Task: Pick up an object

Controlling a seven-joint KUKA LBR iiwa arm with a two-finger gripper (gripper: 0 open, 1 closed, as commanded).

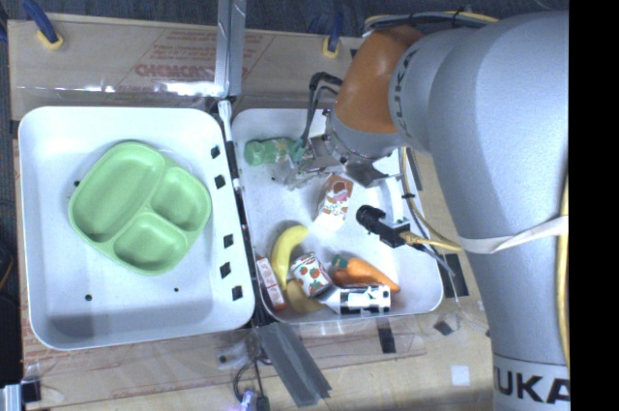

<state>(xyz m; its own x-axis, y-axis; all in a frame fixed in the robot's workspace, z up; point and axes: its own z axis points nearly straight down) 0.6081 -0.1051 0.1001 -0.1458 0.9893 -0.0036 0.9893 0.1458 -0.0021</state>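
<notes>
The right bin holds several objects. A green crumpled item lies at its far left corner. A small white and red carton lies in the middle. Toward the front are a yellow banana, a second printed carton, an orange carrot and a black and white piece. My gripper hangs low in the far part of this bin, just right of the green item and above the middle carton. Nothing can be seen held in it. The arm's orange band sits right above it.
The left bin holds a green divided plate. A raised divider separates the two bins. The grey arm covers the right bin's right side. A black part juts out beside the middle carton.
</notes>
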